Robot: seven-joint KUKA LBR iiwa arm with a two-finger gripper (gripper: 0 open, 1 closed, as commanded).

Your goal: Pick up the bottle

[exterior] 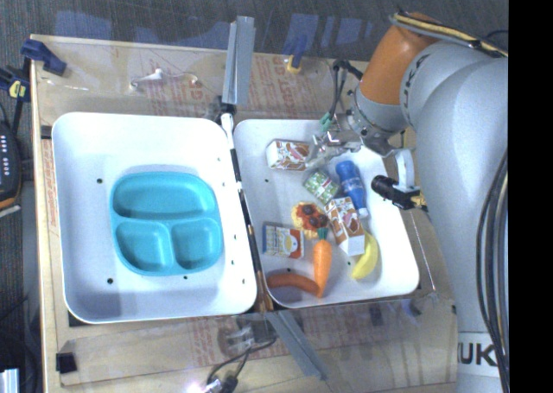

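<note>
Right then, the blue bottle (351,184) lay in the right bin (397,283), toward its upper right part, tilted, white cap up. My gripper (328,139) hovered just above and left of that cap; whether my jaws were wide or narrow, I couldn't tell. Beside the bottle sat a green carton (320,186), below it a banana (367,259) and a carrot (321,265). Over in the left bin (78,136) rested a blue tray (164,221).
</note>
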